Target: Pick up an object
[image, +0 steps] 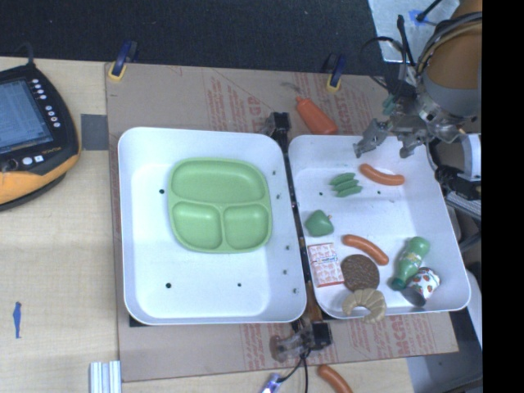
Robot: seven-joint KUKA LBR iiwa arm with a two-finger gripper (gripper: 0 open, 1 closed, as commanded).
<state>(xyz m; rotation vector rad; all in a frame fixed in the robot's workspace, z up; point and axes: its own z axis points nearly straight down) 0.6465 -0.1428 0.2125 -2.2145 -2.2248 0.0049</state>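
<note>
Take the right bin (442,219) as your landmark. The gripper (386,142) hangs over its far rim with its two fingers spread apart and nothing between them, so the claw is released and no pick has been made. Nearest to it, just inside that far rim, lies a sausage (381,174), and it looks like the likeliest target simply because it sits almost under the fingers.

Toward the bin's left side you see green pea pods (345,185) close to that sausage, and a green pepper (318,222) nearer the wall shared with the left bin (139,219). In the bin's near half a second sausage (364,247) rests beside a brown round patty (359,272), a printed card (324,265), a croissant (365,302), a green bottle (409,260) and a small cup (423,284). These are packed together, so a grasp there would probably nudge neighbours.

The far sausage has open floor around it, though the pea pods are near enough that one finger could catch them. The left bin holds a green divided plate (219,205). Outside the right bin, a carrot (314,116) lies on the cardboard beyond its far-left corner.
</note>
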